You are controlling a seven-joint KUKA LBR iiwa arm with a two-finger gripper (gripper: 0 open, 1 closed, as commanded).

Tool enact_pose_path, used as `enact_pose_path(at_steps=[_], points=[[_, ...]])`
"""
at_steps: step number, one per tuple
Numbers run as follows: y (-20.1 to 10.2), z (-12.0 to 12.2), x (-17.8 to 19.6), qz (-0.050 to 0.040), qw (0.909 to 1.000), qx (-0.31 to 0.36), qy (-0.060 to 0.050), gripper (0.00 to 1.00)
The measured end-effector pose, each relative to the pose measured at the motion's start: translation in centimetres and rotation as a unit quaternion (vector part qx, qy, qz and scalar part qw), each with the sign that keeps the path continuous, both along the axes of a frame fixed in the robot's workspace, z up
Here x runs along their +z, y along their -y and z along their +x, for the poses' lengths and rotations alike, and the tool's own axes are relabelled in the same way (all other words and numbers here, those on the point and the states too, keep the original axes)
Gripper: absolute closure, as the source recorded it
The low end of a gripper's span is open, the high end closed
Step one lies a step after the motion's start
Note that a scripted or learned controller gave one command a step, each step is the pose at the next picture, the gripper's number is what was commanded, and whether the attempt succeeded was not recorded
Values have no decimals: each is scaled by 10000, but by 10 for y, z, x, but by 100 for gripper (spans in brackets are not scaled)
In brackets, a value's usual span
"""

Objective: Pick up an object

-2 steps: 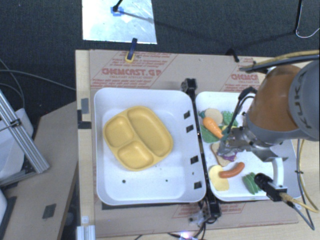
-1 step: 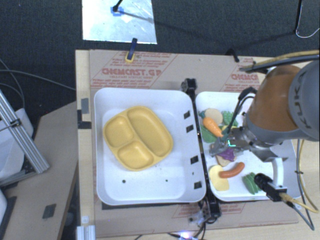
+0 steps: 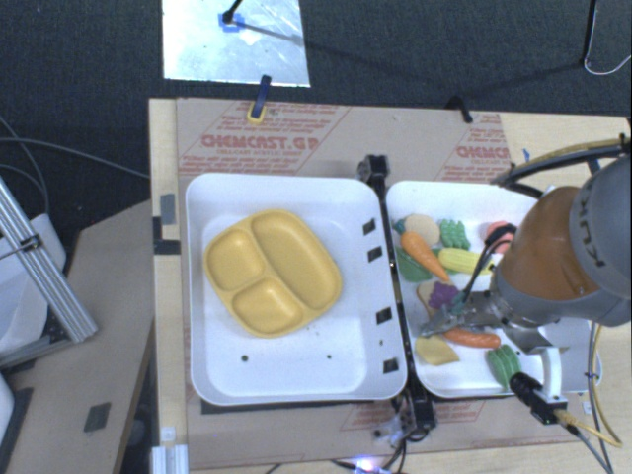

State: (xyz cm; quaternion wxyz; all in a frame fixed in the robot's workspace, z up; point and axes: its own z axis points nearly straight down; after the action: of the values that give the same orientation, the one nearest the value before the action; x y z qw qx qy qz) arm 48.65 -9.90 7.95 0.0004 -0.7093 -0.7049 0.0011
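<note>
The right bin (image 3: 464,194) holds several toy foods: an orange carrot (image 3: 425,253), a yellow corn cob (image 3: 457,260), a green piece (image 3: 453,233), a beige lump (image 3: 422,227), a purple piece (image 3: 441,293), an orange-red piece (image 3: 475,340), a pale yellow slice (image 3: 435,352) and a green piece (image 3: 504,363). My gripper (image 3: 449,316) is down in this bin, just below the purple piece and above the orange-red one. The arm hides the bin's right side.
The left bin (image 3: 296,373) holds a yellow divided plate (image 3: 273,271). A black hinge strip (image 3: 390,284) runs between the bins. Cardboard (image 3: 296,141) lies under both bins. A metal frame (image 3: 39,275) stands at the far left.
</note>
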Motion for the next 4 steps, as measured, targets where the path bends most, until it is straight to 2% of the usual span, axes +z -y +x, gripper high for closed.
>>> enact_pose_path(at_steps=[1, 2, 3, 4], points=[[-4, 2, 16, 3, 10000, 37, 34, 100], [-4, 2, 15, 4, 10000, 36, 33, 0], [27, 23, 44, -8, 10000, 27, 34, 0], [-8, 68, 3, 12, 10000, 73, 21, 0]])
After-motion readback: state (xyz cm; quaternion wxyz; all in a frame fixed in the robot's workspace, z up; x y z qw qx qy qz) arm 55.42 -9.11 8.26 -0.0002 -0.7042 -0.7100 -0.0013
